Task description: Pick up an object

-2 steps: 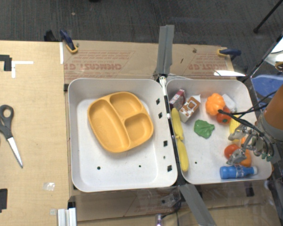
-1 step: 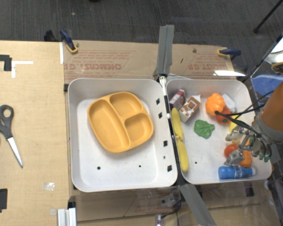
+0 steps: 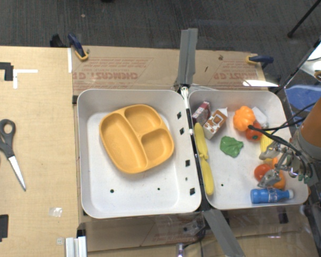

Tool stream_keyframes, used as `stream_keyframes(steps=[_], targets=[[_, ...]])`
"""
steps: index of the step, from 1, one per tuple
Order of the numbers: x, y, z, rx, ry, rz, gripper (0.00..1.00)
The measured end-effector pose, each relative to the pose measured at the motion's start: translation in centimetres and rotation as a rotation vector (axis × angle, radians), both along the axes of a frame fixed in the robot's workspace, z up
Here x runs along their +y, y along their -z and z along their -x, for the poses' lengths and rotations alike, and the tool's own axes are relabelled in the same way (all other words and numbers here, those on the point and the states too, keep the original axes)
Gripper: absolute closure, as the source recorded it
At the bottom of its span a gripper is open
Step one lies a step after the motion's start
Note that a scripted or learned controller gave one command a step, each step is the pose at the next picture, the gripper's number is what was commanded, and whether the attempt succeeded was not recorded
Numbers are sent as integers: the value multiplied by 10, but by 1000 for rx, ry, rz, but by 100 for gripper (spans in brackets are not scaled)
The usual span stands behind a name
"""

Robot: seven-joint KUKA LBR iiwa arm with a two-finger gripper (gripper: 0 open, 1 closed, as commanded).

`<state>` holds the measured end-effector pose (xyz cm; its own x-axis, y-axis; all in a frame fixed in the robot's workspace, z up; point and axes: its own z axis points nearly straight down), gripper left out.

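You cannot tell how the fingers stand; the gripper [image 3: 271, 171] hangs low at the right bin's [image 3: 230, 197] right side, over a red tomato [image 3: 261, 171], with the blue bottle [image 3: 270, 196] just below and an orange pumpkin [image 3: 244, 118] further up

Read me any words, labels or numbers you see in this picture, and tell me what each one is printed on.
Red block lettering on the cardboard sheet behind the bins: upside down from this camera and too blurred to read for sure.
Same red print on the cardboard's right part: also upside down, illegible.
Small carton and dark red carton in the right bin: print too small to read.
Blue bottle: no readable label.
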<state>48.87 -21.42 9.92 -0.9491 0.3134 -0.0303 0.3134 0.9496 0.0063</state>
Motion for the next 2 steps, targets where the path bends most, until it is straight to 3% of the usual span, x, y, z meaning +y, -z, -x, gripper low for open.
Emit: stream_keyframes(steps=[2], targets=[[11, 0, 1, -1, -48, 9, 0]])
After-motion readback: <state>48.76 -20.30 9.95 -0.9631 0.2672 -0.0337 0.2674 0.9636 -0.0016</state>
